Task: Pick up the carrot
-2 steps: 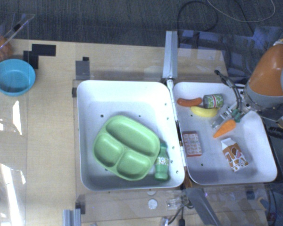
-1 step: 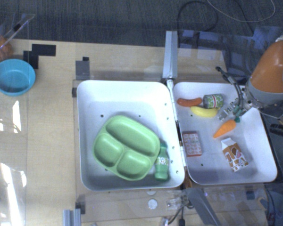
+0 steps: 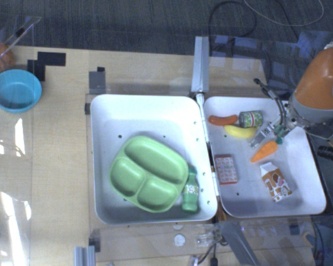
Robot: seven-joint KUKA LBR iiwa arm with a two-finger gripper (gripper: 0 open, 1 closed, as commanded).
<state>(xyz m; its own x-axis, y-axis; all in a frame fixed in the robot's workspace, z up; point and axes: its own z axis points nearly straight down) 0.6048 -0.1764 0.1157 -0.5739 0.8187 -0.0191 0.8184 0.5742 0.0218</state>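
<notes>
The carrot (image 3: pixel 264 152) is orange with a small green top. It lies tilted in the right bin (image 3: pixel 299 204), right of the middle, with its thick end pointing up and right. My gripper (image 3: pixel 268 133) hangs just above the carrot's upper end, close to it or touching it, below the orange-banded wrist (image 3: pixel 319 82). The carrot rests on the bin floor.
A banana (image 3: pixel 240 131), a red sausage-shaped toy (image 3: pixel 223 119) and a small green can (image 3: pixel 251 118) crowd just left of the gripper. A red packet (image 3: pixel 226 169) and a small carton (image 3: pixel 276 183) lie below. The left bin (image 3: pixel 105 126) holds a green divided plate (image 3: pixel 150 173) and a green bottle (image 3: pixel 190 191).
</notes>
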